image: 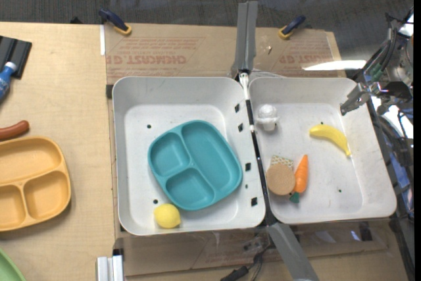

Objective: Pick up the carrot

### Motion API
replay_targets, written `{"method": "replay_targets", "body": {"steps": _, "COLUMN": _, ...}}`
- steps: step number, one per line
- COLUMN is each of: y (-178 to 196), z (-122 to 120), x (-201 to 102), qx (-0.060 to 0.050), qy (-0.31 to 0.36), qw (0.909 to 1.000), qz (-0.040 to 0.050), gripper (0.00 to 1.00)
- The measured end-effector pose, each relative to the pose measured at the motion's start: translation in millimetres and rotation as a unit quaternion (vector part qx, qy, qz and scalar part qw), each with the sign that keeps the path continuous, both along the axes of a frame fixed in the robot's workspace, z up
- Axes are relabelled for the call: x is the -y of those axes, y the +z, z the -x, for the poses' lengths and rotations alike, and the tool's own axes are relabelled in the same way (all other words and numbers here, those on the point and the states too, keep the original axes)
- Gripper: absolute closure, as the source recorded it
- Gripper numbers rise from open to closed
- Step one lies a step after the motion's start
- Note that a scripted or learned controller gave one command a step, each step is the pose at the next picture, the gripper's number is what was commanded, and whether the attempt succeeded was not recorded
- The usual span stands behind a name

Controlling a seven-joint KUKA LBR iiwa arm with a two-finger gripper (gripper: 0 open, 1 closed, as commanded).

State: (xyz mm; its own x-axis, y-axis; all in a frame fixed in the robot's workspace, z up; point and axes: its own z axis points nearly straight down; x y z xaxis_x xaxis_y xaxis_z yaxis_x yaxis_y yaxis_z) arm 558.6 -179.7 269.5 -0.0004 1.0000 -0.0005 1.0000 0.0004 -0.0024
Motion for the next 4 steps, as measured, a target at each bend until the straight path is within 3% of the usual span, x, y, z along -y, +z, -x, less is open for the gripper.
{"method": "replay_targets", "body": {"steps": 1, "y": -113.6, "z": 16.2, "x": -61.0, "qx": -0.001, "qy": -0.076, "qw": 0.9971, "qz": -0.0002, "gripper": 0.0}}
{"method": "replay_targets", "body": {"steps": 2, "y": -171.5, "z": 43.4, "x": -57.9, "qx": 0.006, "qy": -0.05, "qw": 0.9987, "qz": -0.0003, "gripper": 0.0}}
{"method": "replay_targets", "body": {"steps": 3, "y": -171.3, "z": 66.8, "x": -76.8, "qx": 0.009, "qy": -0.153, "qw": 0.9882, "qz": -0.0002, "gripper": 0.0}}
{"method": "replay_targets", "body": {"steps": 4, "y": -163.8, "z": 67.3, "x": -76.3, "qx": 0.008, "qy": -0.154, "qw": 0.988, "qz": -0.0004, "gripper": 1.0}}
